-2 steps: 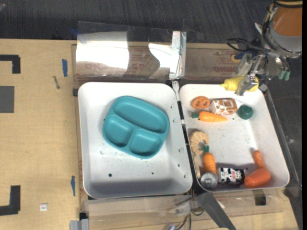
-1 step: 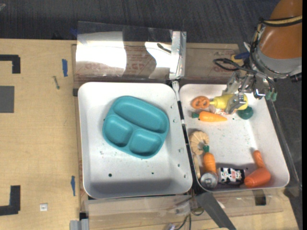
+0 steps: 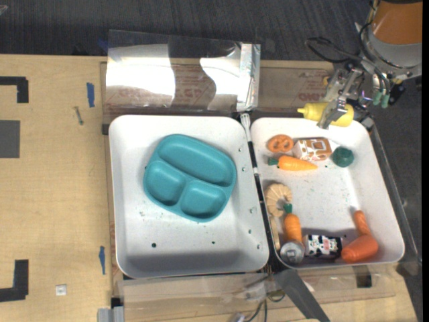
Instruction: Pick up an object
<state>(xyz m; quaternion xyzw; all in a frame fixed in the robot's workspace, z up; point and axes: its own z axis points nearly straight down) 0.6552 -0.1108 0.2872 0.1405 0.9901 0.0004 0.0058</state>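
Yellow plastic shows between the fingers of the hand (image 3: 333, 109): a small yellow toy (image 3: 315, 111), hanging over the far rim of the right bin (image 3: 389, 200), with the fingers closed on it. Its long axis runs left to right across the view, square to the fingers, and sticks out on both sides. By the look of it the toy is clear of the bin floor. Straight below lie a pretzel (image 3: 279, 143), a carrot (image 3: 295, 164) and a green ball (image 3: 343, 156). The left bin (image 3: 134, 247) holds a teal tray (image 3: 190, 176).
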